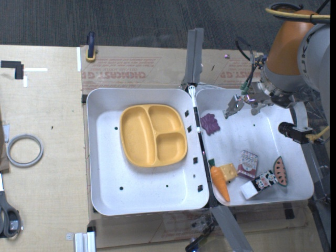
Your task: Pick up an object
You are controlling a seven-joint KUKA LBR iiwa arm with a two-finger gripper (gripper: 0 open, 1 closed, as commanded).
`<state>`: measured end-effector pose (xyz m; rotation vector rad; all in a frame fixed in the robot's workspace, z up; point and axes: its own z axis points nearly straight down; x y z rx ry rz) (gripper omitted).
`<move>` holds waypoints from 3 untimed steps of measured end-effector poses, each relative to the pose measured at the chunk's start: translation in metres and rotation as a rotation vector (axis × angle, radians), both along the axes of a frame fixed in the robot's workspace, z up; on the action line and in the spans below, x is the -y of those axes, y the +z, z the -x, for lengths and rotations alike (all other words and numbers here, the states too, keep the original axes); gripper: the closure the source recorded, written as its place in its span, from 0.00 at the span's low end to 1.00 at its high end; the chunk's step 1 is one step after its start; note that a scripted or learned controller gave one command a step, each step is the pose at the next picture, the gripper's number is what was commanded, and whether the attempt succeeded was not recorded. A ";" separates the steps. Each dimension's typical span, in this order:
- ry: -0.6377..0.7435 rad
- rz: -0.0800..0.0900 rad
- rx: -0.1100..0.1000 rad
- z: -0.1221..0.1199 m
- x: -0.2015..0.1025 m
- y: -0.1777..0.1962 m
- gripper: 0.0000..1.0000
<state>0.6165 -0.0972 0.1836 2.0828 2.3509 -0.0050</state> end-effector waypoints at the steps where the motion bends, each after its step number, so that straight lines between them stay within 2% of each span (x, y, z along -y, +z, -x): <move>1: 0.006 0.000 0.001 -0.029 -0.018 0.008 0.00; 2: -0.387 0.000 -0.002 0.025 -0.020 0.007 0.00; 3: -0.510 -0.001 -0.002 0.076 0.017 -0.093 0.00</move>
